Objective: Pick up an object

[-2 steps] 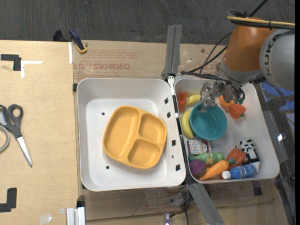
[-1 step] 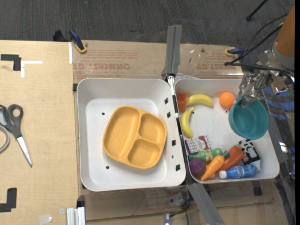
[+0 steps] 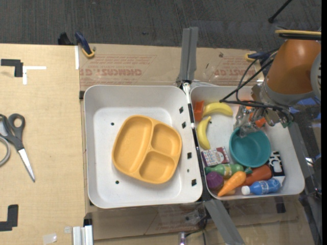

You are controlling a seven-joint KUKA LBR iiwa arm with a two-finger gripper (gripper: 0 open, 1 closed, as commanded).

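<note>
Dark carpet fills the top of the frame, and below it a pale wooden bench (image 3: pixel 41 137) carries a sheet of brown cardboard (image 3: pixel 133 65) on which two shallow white bins sit side by side. Left on the bench lies a pair of grey-handled scissors (image 3: pixel 18 142), and a blue clamp (image 3: pixel 84 44) grips the cardboard's upper left corner. At the centre of the frame, the left bin (image 3: pixel 97 188) holds a single orange divided plate (image 3: pixel 147 149) with three compartments, lying flat and slightly turned. To the right, the right bin (image 3: pixel 291 185) is crowded: two yellow bananas, one (image 3: pixel 218 108) near its upper edge and one (image 3: pixel 204 131) along its left wall; a teal bowl (image 3: pixel 250 147) upright near the middle; a small red-and-white packet (image 3: pixel 215 156) just left of the bowl; and along the lower edge a green vegetable (image 3: pixel 228 168), a purple one (image 3: pixel 214 180), an orange carrot (image 3: pixel 232 183), a red piece (image 3: pixel 259 173) and a small blue-labelled bottle (image 3: pixel 261 187) lying on its side. At the frame's right, the arm, with its orange band (image 3: pixel 291 68), reaches over this bin, and the gripper (image 3: pixel 246 120) hangs just above the bowl's upper rim, near the upper banana. Cables and metal parts clutter the fingers, so I cannot tell whether they are spread or closed, nor whether they touch the bowl.
</note>
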